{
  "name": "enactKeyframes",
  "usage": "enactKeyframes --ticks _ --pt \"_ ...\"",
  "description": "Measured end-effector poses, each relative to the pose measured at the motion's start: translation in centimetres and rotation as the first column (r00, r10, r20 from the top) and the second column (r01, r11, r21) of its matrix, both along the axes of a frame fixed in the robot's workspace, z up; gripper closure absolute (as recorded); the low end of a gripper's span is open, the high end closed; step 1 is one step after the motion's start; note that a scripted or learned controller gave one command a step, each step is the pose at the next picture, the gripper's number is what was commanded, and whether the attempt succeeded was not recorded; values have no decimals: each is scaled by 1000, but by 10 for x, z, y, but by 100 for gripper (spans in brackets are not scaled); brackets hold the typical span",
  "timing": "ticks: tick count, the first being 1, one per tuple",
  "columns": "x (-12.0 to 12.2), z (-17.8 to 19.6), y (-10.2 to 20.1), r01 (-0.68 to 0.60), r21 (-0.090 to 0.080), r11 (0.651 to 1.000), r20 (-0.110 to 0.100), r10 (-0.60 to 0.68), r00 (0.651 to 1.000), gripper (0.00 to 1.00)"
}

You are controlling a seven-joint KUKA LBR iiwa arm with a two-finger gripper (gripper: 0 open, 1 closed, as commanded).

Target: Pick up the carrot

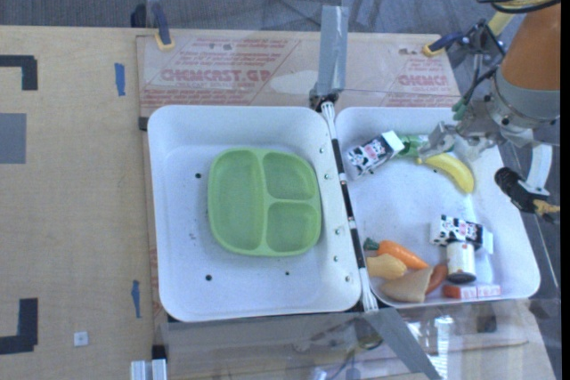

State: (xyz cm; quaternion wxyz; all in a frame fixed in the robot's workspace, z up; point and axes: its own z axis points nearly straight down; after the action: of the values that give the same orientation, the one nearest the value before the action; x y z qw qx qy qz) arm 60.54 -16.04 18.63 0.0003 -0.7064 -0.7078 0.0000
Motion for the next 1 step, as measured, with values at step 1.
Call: enactKeyframes --ticks 1 --pt "11 -37 8 -392 -1 920 2 392 920 0"
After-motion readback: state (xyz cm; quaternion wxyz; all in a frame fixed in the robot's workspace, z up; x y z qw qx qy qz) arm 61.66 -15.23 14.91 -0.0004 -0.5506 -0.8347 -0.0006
